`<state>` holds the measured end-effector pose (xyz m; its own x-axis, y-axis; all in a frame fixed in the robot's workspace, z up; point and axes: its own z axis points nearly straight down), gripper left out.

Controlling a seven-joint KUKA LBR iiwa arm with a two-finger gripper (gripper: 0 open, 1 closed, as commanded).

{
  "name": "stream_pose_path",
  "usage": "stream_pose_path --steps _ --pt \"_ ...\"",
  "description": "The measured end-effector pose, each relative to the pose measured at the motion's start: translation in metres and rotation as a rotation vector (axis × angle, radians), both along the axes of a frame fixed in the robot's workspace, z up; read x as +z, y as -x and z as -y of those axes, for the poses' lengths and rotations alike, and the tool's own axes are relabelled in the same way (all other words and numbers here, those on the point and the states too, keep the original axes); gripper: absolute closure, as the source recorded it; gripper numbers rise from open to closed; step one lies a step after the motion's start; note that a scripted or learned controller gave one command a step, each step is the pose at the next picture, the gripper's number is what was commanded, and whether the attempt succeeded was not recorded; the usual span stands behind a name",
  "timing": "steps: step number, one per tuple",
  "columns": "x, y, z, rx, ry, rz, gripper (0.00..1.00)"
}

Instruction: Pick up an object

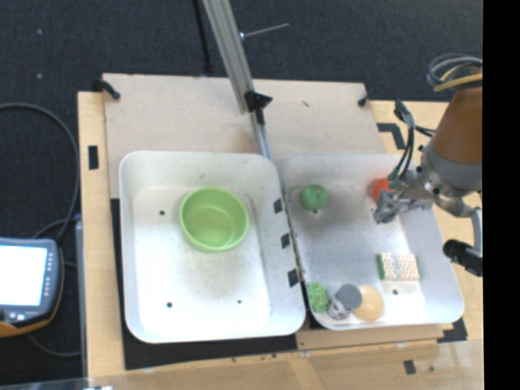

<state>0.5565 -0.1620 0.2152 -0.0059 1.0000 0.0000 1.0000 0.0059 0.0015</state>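
My gripper [384, 210] hangs over the upper right part of the right bin [341, 242], its dark fingers pointing down and left. An orange-red object [379, 188] lies just above and left of the fingers, partly hidden by them. A green round object [314, 197] rests further left in the same bin. A patterned white block [398, 266] lies below the gripper. At the bin's near edge sit a small green piece [318, 298], a grey round object [349, 296] and a pale orange ball [370, 305].
The left bin [146, 299] holds a light green bowl [214, 218]. A metal pole [231, 47] slants up from the bench behind the bins. A pendant with a screen [28, 279] lies at the far left, off the bench.
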Motion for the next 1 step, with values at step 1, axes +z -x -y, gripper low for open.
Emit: stream_pose_path --steps 1 --pt "0.004 -0.0061 -0.0487 0.002 -0.002 0.0 1.0"
